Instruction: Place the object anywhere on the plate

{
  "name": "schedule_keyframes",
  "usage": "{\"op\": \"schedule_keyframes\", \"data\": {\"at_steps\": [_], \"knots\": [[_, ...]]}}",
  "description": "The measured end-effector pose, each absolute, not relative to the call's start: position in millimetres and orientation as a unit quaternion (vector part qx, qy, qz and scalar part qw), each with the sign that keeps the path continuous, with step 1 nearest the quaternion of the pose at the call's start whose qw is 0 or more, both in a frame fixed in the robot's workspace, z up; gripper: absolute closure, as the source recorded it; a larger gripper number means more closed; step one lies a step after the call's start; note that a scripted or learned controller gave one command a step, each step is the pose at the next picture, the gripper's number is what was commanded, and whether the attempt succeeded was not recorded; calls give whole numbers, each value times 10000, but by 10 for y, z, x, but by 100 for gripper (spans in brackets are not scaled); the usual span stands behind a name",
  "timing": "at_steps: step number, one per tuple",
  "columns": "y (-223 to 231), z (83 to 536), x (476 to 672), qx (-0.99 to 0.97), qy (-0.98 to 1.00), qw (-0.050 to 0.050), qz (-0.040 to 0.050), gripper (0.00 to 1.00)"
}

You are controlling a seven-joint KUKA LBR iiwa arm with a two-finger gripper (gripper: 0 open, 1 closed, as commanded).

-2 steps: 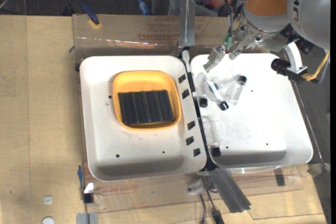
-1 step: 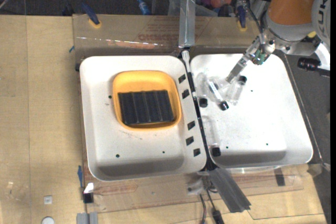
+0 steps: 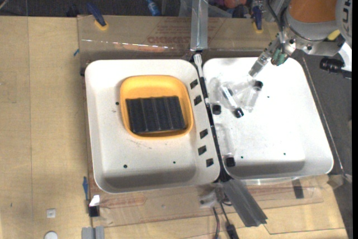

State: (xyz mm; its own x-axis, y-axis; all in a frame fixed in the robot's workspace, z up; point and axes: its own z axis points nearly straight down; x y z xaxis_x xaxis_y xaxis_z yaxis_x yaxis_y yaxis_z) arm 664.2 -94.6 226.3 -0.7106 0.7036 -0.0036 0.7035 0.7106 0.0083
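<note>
Shiny plastic, clear plastic and pale wood

The two white bins (image 3: 279,143) look like smooth, a bit shiny plastic. The yellow plate (image 3: 127,92) looks glossy, and a dark ribbed matt block (image 3: 155,115) lies on it. At 3 o'clock, the see-through object (image 3: 239,95) looks like clear plastic. The bench (image 3: 39,120) looks like pale matt wood.

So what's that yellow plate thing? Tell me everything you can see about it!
The plate is yellow-orange and squarish with rounded corners and a raised rim, probably plastic. It lies flat in the left bin, a bit above the middle. A dark, ribbed rectangular insert fills most of its inside. The gripper is far away, over the other bin.
</note>
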Motion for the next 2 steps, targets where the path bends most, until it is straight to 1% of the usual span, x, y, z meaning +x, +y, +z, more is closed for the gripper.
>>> {"op": "schedule_keyframes", "data": {"at_steps": [1, 2], "knots": [[-887, 2483, 6628, 3165, 9486, 38, 12, 100], [-1064, 2427, 6596, 2614, 9652, 19, 8, 100]]}}
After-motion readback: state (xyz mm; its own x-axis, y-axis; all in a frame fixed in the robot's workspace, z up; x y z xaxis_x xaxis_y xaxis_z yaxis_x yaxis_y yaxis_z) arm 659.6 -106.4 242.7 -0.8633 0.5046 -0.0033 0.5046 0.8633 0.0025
